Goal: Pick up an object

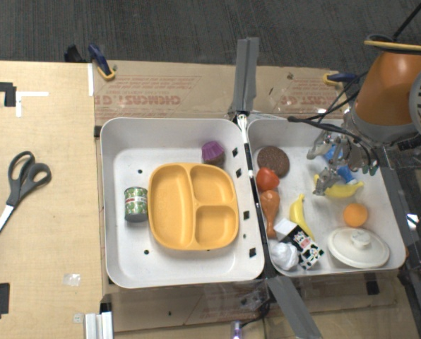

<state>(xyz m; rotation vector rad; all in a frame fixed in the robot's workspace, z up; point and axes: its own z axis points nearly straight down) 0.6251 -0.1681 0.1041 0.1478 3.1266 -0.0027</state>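
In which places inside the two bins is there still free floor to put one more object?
Free: the left bin floor behind the yellow tray, left of the purple object, and its front strip. The right bin is crowded, especially near the white lid.

**Colours across the two bins**

The left bin (pixel 115 210) is white and holds a yellow divided plate (pixel 194 206), a purple lump (pixel 212 152) and a green-labelled can (pixel 135 204). The right bin (pixel 390 210) is also white, with a brown disc (pixel 273 160), a red tomato (pixel 267 179), a yellow banana (pixel 298 214), an orange ball (pixel 355 215), a white lid (pixel 358 246) and a black-and-white spotted toy (pixel 307 249). The tabletop (pixel 48 260) is pale wood; the scissors (pixel 20 186) have black handles.
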